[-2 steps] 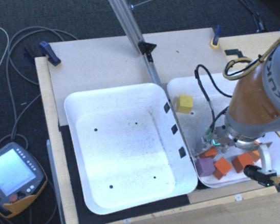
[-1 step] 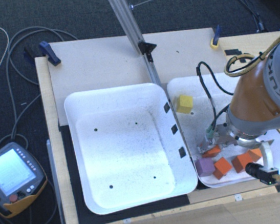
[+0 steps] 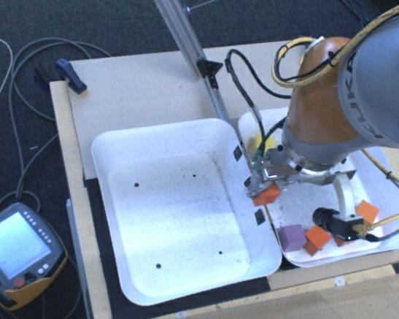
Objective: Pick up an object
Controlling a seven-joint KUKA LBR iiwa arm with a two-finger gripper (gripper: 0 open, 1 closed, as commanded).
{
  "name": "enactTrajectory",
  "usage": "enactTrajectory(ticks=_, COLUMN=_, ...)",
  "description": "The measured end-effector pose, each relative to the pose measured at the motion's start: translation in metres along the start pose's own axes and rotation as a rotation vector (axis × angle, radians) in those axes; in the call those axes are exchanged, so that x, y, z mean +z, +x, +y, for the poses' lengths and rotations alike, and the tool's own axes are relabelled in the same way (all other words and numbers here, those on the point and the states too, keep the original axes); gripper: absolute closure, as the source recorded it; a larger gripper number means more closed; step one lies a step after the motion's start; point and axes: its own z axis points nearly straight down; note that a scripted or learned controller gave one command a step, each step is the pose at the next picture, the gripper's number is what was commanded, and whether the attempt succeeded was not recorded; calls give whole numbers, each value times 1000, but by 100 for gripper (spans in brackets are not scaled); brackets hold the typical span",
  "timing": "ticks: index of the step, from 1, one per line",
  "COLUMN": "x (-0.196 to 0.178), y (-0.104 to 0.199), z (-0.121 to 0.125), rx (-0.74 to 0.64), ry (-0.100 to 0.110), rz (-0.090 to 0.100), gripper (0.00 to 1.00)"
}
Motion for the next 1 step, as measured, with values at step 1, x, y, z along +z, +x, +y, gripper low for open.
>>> enactTrajectory(ticks=1, x=-7, y=-4, z=-1, rx=7, ry=7, rz=-2, gripper=100)
